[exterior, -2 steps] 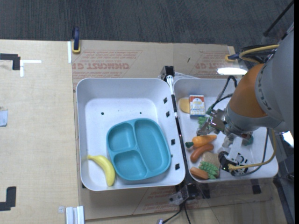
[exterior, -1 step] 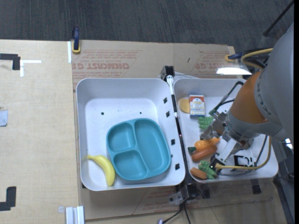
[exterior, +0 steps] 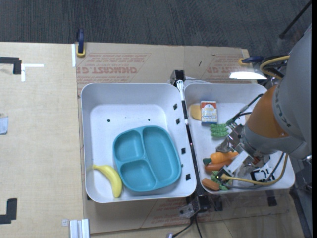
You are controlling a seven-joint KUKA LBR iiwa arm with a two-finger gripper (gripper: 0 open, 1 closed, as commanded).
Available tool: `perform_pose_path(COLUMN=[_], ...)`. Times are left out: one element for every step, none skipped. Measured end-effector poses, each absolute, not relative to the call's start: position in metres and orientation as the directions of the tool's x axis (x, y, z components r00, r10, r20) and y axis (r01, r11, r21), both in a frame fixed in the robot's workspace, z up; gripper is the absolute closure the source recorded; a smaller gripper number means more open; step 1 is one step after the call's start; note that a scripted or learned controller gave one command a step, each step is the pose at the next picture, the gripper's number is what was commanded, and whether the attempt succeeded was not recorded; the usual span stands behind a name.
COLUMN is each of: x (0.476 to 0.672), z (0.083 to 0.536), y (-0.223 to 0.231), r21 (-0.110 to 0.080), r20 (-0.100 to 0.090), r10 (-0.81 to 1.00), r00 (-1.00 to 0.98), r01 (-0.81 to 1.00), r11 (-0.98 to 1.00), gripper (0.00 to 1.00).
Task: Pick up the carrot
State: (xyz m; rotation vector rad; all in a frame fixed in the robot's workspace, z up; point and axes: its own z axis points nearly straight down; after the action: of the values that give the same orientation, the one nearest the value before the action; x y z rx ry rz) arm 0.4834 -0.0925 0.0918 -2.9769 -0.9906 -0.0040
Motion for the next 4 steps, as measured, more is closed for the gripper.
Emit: perform_pose_path(x=[0.4844, 0.4845, 0.4797, 0.4812], z=[0.1000, 0.1000, 0.0917, 0.1000], y=[-0.0932, -0.0932, -0.0962, -0.0960], r21=[-0.005, -0.005, -0.005, -0.007], r20=[0.003, 0.003, 0.003, 0.003], r10=[0.604, 0.603, 0.501, 0.508], r00=[0.797, 0.797, 0.865, 0.861], r01=[0.604, 0.603, 0.501, 0.508], r11=[-0.797, -0.797, -0.865, -0.861], gripper=[1.00, 0.00, 0.00, 1.00])
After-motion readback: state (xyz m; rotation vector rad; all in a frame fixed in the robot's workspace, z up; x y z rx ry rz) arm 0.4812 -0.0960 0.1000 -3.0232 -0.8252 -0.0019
